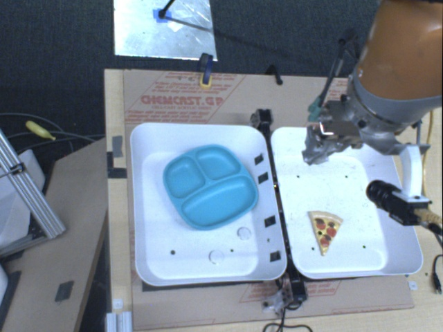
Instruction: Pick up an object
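A toy pizza slice (325,230) lies flat in the right bin (377,254), toward its front. A blue divided plate (210,186) rests in the middle of the left bin (152,206). My gripper (316,149) hangs over the back left part of the right bin, well behind the pizza slice and apart from it. Nothing shows between its fingers.
A black bracket (392,201) sticks in over the right bin's right side. Black clips run along the divider between the bins (268,185). A cardboard sheet (180,99) lies under both bins, with a shiny metal plate (165,17) behind it.
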{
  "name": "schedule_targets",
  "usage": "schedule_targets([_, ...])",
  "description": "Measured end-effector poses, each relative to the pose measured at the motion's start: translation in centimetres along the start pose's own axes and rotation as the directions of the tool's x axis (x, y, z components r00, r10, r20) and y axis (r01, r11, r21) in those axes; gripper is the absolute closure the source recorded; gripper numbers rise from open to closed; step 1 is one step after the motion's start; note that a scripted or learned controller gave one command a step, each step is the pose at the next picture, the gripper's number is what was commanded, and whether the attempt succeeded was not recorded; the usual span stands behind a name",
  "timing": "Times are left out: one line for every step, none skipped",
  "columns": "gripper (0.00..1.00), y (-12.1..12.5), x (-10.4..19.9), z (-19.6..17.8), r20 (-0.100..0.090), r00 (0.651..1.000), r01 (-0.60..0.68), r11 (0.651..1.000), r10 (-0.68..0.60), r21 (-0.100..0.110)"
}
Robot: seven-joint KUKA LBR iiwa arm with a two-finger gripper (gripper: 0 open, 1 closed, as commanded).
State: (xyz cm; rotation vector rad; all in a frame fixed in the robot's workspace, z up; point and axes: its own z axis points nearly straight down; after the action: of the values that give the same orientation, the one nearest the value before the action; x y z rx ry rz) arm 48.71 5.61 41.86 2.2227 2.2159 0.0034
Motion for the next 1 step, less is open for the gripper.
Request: schedule_targets([1.00, -0.04, 4.04, -1.72, -0.003, 1.000, 0.010, 1.000, -0.010, -0.001])
